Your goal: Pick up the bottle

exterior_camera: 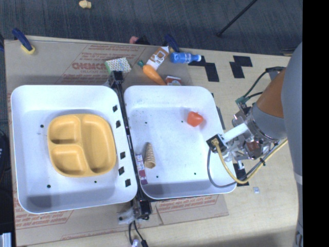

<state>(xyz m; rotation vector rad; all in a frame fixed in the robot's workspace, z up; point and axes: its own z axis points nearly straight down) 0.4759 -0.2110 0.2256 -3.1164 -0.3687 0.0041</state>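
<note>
Blue plastic bottle is lying on its side on the desk, just behind the right bin, near an orange tube. The end effector hangs over that bin's right rim, well apart from the bottle; can't tell how it's set. I'd come over the bin's back wall first, then drop across the bottle's narrow width.

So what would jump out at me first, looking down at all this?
Probably the yellow divided plate sitting in the left bin. Next, the orange-red lump and the ice cream cone in the right bin, with the robot's claw at that bin's right edge.
</note>
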